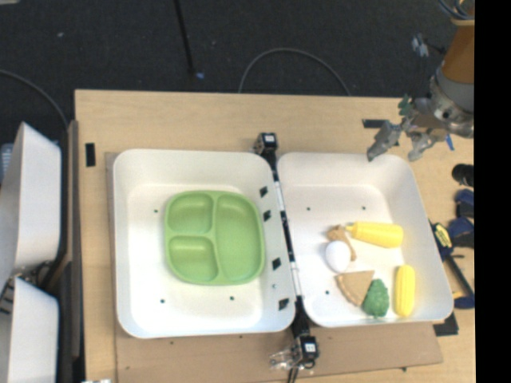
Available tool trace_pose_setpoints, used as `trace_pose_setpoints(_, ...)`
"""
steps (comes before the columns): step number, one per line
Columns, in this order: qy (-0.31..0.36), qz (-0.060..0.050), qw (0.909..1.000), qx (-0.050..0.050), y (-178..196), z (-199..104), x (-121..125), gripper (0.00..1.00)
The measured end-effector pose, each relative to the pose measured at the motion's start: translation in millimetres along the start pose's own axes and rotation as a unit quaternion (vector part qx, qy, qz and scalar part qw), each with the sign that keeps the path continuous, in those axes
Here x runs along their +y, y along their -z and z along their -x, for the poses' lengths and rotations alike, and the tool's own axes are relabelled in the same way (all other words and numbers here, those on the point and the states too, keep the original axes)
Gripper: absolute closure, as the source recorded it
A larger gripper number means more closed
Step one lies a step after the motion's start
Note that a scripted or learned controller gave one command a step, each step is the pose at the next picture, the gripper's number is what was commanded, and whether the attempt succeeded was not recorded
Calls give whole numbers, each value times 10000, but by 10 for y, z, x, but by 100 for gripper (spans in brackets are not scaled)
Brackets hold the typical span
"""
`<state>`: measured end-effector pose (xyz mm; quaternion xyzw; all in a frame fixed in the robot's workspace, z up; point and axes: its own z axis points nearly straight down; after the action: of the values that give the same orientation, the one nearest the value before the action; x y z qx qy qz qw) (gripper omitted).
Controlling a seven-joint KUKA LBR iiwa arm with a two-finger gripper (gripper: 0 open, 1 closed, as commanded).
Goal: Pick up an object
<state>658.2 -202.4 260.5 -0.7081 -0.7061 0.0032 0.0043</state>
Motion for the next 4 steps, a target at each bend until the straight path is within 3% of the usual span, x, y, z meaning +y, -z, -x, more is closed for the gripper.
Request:
trace_pose_setpoints(1,19,65,10000,-17,85,-5,23,0)
trace_pose_setpoints(4,40,53,10000,-22,-1265,-9,212,0)
